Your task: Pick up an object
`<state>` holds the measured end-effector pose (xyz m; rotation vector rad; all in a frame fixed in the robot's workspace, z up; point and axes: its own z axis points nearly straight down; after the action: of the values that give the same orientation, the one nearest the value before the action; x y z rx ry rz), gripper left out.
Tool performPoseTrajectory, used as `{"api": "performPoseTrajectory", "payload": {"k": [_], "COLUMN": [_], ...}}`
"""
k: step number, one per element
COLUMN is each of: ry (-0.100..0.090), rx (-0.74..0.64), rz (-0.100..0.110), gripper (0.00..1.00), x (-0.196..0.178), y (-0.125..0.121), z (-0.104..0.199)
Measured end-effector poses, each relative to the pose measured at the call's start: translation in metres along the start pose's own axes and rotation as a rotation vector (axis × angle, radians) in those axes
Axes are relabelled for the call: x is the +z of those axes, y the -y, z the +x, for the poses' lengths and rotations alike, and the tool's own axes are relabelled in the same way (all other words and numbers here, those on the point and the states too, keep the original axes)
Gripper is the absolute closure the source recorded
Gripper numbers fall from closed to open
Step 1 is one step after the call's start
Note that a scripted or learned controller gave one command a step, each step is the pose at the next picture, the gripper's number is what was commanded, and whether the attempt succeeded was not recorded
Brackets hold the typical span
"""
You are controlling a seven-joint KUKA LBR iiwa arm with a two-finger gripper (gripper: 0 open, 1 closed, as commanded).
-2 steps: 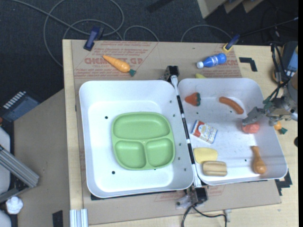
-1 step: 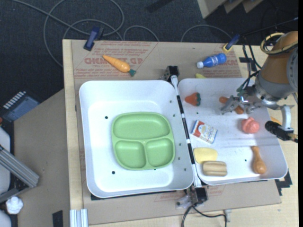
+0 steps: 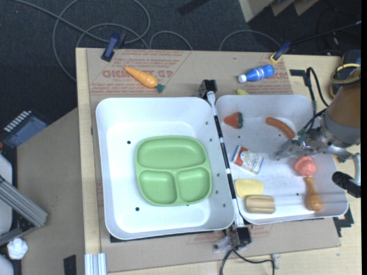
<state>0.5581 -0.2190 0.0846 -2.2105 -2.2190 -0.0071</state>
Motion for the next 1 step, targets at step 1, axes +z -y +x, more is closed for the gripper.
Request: {"api": "performPoseTrajectory", "payload": {"k": [1], "ry": [0.003], "rx": [0.002], "rz": [-0.001], "gripper": [0.0], "x": [0.0002], "y": [0.0369], "z": [0.0005]}}
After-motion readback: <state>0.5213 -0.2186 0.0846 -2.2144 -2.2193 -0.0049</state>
